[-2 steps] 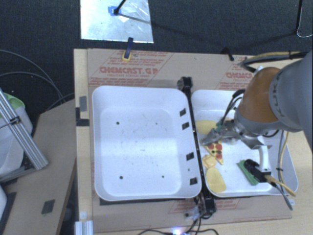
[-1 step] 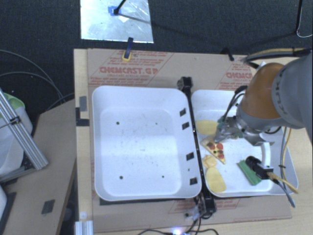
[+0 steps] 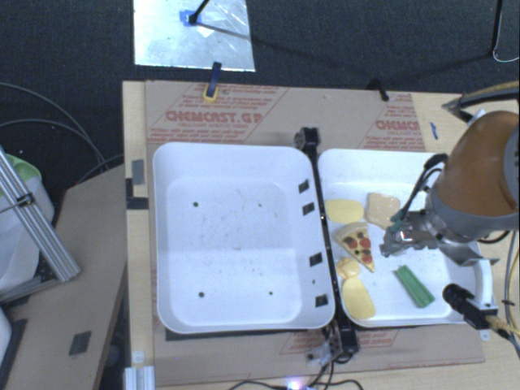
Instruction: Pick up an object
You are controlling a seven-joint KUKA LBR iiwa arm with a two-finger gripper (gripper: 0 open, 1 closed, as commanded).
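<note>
**Gripper low over right bin, toy food crowded at its left side**

Jaws: we cannot tell how they stand, the metal gripper (image 3: 393, 240) head is too small and blurred at its tip. It hangs over the right bin (image 3: 406, 162), just right of the pizza slice (image 3: 358, 245) and just below the pale cracker-like piece (image 3: 381, 209). We see nothing between the fingers.

Around it we count five or six toy pieces in that bin. One yellow oval (image 3: 344, 211) sits at the upper left, beside the cracker piece. One pizza slice with red dots lies under it. Two more yellow pieces (image 3: 356, 292) sit below the slice near the bin's front left corner, touching or nearly so. One green stick (image 3: 414, 286) lies tilted, apart from the rest, below and right of the gripper.

Left bin (image 3: 236, 238): we see bare floor with specks. Black clips (image 3: 313, 232) line the seam between the two bins. Both rest on a cardboard sheet (image 3: 244, 112). The arm (image 3: 483, 185), orange-banded, covers the right bin's right side.
</note>
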